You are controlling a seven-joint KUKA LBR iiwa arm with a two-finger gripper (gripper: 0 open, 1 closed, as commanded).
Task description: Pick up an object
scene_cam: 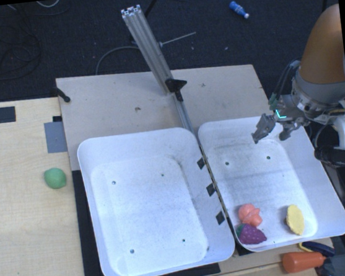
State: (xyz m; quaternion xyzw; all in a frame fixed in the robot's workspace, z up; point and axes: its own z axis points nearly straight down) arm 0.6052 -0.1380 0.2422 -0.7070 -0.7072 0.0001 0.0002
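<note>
Camera view: pincer [274, 129] hangs over the upper part of the right bin [330, 205], near its far rim, w/ the grey arm and orange band coming in from the right. Two dark fingers spread apart, nothing between them, so it's open and carrying nothing.

Candidates to pick all sit at the near end of that same bin, well apart from the pincer: orange-pink toy [250, 213], purple grape-like piece [252, 235] touching it just below, and a yellow lemon-shaped piece [295, 220] off to their right. Left bin [96, 175] sits alongside. Green ball [55, 178] lies on the desk [20, 215] left of the bins; an orange item [302, 261] lies just outside the right bin's near edge.

Progress, by my read: early. No grasp made, no object lifted. Left to do: travel toward the near end, descend on one piece, close, lift.
</note>
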